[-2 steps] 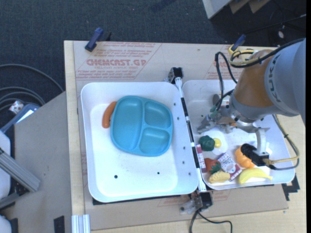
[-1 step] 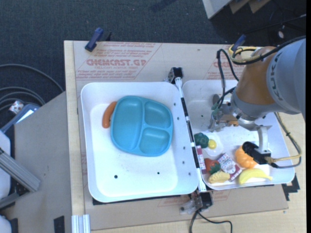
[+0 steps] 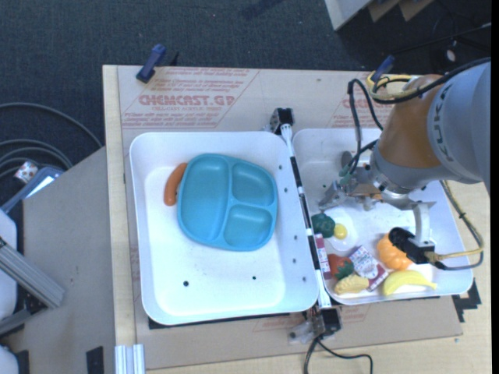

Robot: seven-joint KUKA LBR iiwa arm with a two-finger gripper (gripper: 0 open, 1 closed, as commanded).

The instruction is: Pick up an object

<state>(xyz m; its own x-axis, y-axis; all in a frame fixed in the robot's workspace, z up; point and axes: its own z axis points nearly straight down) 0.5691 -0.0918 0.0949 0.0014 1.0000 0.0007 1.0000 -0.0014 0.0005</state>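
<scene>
Gripper [image 3: 347, 193] hangs low in the right bin [image 3: 327, 150]; whether it is spread or pressed together I cannot tell. The likeliest pick is the green toy [image 3: 322, 224], just beside it at seven o'clock near the bin's left wall. The banana [image 3: 409, 283] lies farther off, at five o'clock.

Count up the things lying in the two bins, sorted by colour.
Blue: 1, the plate
Orange: 2, a stick and a round fruit
Yellow: 3, a banana, a cob and a small ball
Green: 1, a leafy piece
Red: 1, a small piece
Red and white: 1, a packet
Total: 9
</scene>
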